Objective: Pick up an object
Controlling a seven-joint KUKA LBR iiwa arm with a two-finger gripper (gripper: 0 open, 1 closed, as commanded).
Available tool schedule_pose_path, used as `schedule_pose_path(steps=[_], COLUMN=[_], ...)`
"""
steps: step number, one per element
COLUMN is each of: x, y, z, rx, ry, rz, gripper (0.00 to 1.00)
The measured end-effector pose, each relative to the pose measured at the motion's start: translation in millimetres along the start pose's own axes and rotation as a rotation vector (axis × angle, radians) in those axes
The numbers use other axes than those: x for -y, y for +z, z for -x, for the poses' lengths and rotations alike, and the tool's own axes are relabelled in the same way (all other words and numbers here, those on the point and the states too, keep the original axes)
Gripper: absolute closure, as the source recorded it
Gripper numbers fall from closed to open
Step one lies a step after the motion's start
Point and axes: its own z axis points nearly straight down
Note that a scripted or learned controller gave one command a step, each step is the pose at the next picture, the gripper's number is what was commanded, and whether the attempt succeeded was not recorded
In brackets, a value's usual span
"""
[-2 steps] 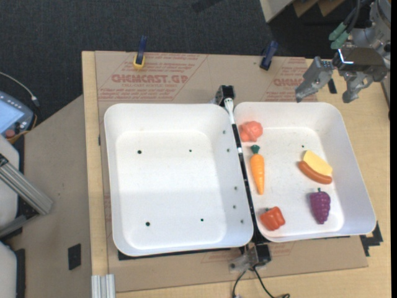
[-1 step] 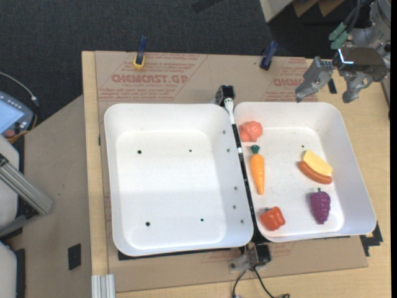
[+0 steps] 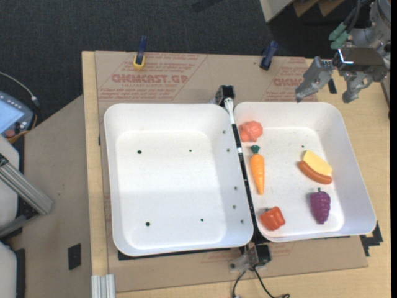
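Observation:
The right bin (image 3: 338, 120) holds several toy foods. A pink piece (image 3: 250, 130) lies at its far left corner, with an orange carrot (image 3: 257, 172) just below it. A red pepper (image 3: 272, 218) sits near the front left. A yellow and orange slice (image 3: 316, 166) lies towards the right, and purple grapes (image 3: 320, 205) rest in front of it. My gripper (image 3: 330, 87) hangs above the bin's far right rim, open, with nothing between its grey fingers (image 3: 308, 84).
The left bin (image 3: 118, 166) stands beside the right one, touching it along a black seam. Both rest on a cardboard sheet (image 3: 180, 73) with a yellow clamp (image 3: 140, 57) and a blue clamp (image 3: 268, 54) at its far edge.

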Motion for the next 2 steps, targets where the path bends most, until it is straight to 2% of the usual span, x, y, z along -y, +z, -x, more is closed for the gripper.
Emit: schedule_pose_path(steps=[2], x=[0.0], y=[0.0], z=[0.0], rx=[0.000], ry=[0.000], rz=[0.000], gripper=[0.00])
